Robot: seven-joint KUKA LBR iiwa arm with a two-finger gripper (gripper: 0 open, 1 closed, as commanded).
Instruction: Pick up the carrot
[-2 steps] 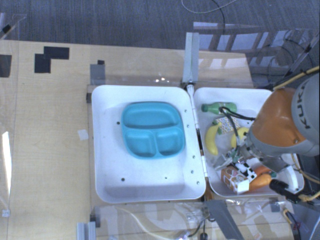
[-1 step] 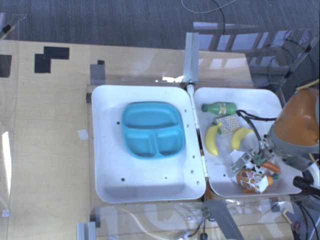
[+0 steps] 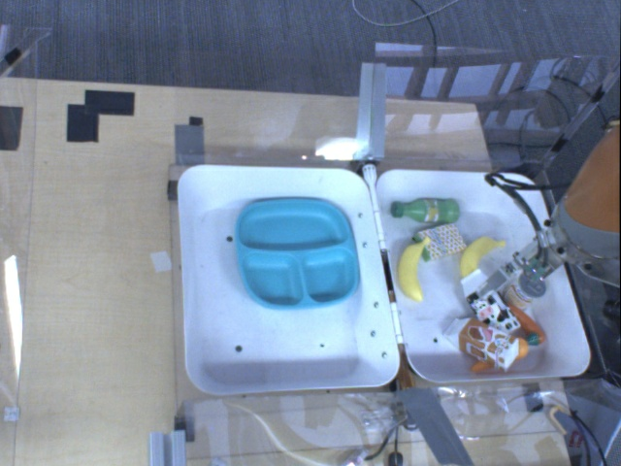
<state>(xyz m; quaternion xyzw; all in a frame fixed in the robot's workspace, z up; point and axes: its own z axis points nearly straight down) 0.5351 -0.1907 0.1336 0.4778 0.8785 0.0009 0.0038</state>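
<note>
The hand [image 3: 514,289] is seen lower right, just above the carrot [image 3: 527,324]; whether anything's gripped can't be told.

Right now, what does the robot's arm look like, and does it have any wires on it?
The arm is grey with an orange band above the wrist. A black cable loops beside it. Its gripper is small, silvery metal with a round part at the wrist.

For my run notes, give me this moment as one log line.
hand over right bin | carrot beside hand, not held | blue tray in left bin
</note>
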